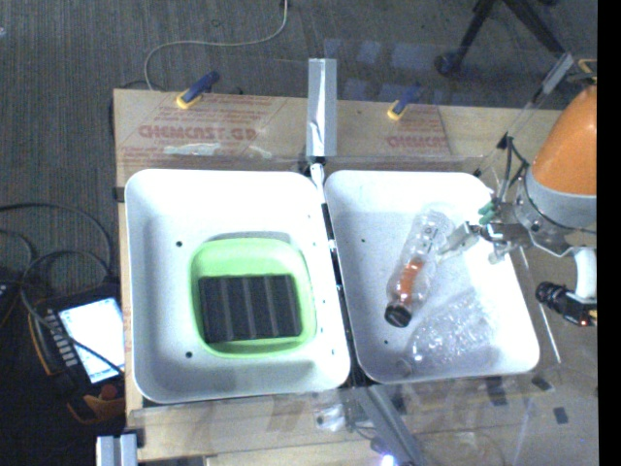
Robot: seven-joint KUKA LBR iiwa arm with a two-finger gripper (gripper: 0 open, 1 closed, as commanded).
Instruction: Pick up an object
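Fingers' state unclear on gripper (482, 227); right bin (369, 343) holds clear bottle (415, 268), left bin (155, 202) green tray (252, 299).

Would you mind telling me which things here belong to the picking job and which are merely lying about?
Job:
- clear plastic bottle, right bin
- crumpled clear plastic beside it
- green tray, left bin
- gripper

Lying about:
- clamps
- tablet
- office chair base

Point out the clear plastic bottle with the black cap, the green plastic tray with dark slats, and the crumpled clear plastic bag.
Clear plastic bottle with black cap (415, 263): camera view, on its orange middle.
Green plastic tray with dark slats (250, 297): camera view, on the slats.
Crumpled clear plastic bag (451, 328): camera view, on its centre.
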